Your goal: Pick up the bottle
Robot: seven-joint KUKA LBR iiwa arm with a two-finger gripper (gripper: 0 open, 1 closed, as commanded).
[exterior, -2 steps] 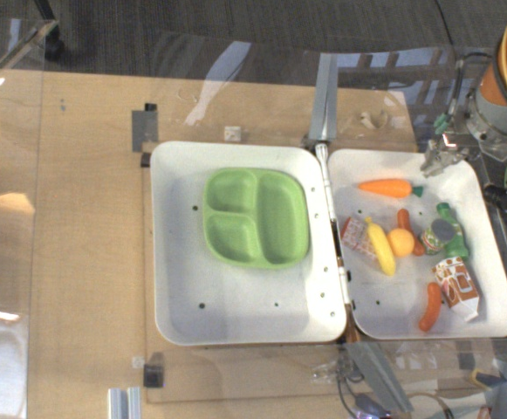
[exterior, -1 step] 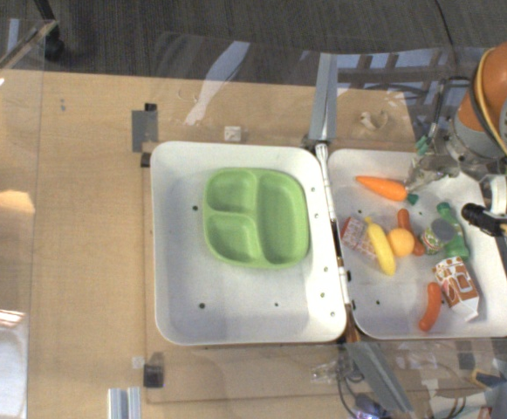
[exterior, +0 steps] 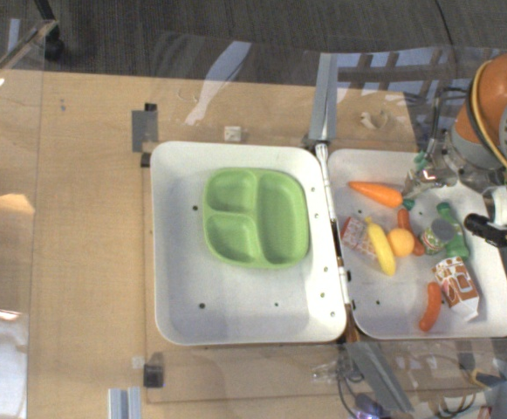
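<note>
Camera view puts us above the desk (exterior: 70,234) with two white bins. We see a green divided plate (exterior: 257,216) lying in the left bin (exterior: 174,304). The right bin (exterior: 497,321) holds the green bottle (exterior: 445,232) near its right side, beside an orange (exterior: 400,242), a banana (exterior: 380,248), a carrot (exterior: 376,193) and a small carton (exterior: 457,286). Our pincer (exterior: 423,175) hangs over the bin's upper edge, just above the bottle; we cannot tell its state.
</note>
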